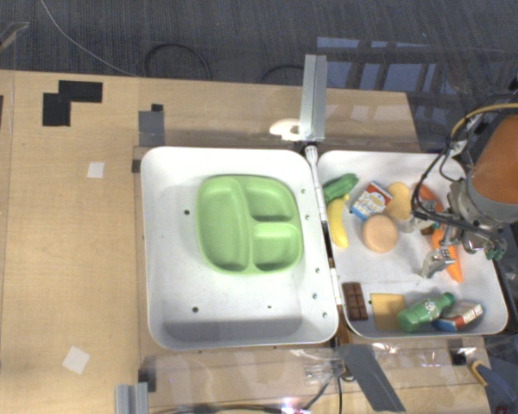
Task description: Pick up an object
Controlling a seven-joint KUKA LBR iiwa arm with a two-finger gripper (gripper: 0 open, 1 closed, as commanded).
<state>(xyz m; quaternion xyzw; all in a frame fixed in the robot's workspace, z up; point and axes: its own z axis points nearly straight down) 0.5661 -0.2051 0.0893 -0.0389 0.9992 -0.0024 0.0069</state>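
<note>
- Camera view looks down on my table (69, 257), where two shallow white bins sit side by side, touching along their inner edges.
- Left bin (168, 257) holds a green divided plate (246, 222), lying flat near the middle, slightly toward the far side.
- Right bin (492, 313) holds all the small things I could pick.
- Near its far left corner lies a green pickle-like piece (340, 185), and just below it a yellow banana (336, 222) runs along the left wall.
- Beside those sit a small blue-and-white carton (369, 202), a yellow lemon-like piece (400, 201) and a round tan bun-like thing (380, 233), close together.
- Along the near wall lie a brown chocolate bar (353, 300), a flat tan slab (387, 304), a green bottle (426, 311) on its side and a small can (462, 316) with a red and blue label, just beside the bottle.
- My arm comes in from the right, its orange band over the bin's far right part.
- My gripper (439, 261) hangs over the right side of that bin, pointing down, next to an orange carrot-like piece (452, 268).
- I cannot tell how my gripper stands, nor whether it touches the carrot-like piece or anything else.
</note>
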